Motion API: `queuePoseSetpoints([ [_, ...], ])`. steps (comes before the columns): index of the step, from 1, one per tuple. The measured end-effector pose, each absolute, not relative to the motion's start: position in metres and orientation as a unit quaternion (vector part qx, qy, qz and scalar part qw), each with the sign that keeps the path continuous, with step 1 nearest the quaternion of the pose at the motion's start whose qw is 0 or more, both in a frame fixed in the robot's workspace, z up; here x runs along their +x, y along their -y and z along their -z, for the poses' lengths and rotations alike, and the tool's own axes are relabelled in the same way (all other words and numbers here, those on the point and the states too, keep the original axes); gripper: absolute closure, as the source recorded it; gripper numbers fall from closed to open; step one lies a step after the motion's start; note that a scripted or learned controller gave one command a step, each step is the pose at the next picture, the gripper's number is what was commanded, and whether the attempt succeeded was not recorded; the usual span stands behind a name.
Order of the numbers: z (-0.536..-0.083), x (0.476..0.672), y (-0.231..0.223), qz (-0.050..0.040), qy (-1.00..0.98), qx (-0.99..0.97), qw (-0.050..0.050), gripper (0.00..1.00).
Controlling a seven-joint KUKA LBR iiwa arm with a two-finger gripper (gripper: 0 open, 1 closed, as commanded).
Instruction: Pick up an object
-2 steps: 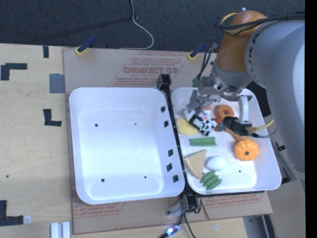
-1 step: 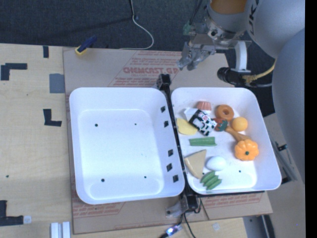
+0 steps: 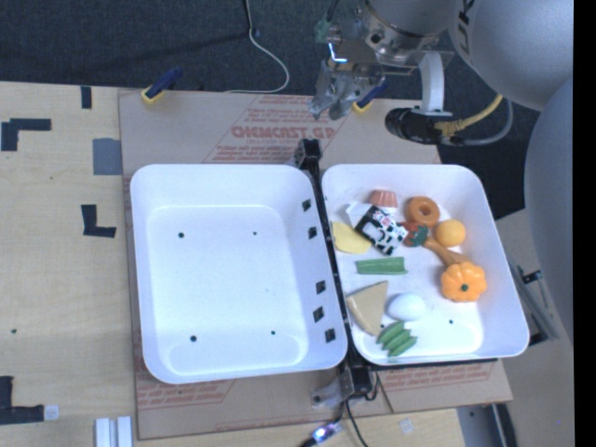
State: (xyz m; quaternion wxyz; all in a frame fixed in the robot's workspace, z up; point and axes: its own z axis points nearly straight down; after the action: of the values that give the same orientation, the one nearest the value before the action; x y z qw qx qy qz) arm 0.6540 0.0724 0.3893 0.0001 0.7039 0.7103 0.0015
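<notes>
Green beans in right bin; beyond, "CHEMCAST" cardboard, fingers together, empty.

Arm cut off by top, right edges.

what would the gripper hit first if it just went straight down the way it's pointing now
Probably the brown cardboard sheet under the bins. The gripper points down just beyond the far rim of the right bin, near the black clip between the bins. Depth is hard to judge from this slanted view.
</notes>
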Motion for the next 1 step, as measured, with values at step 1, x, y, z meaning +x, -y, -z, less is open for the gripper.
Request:
queuePoseSetpoints([
  [1,-0.4444,0.6142,-0.1152,-0.0006,-0.71,0.704,0.0,1.0],
])
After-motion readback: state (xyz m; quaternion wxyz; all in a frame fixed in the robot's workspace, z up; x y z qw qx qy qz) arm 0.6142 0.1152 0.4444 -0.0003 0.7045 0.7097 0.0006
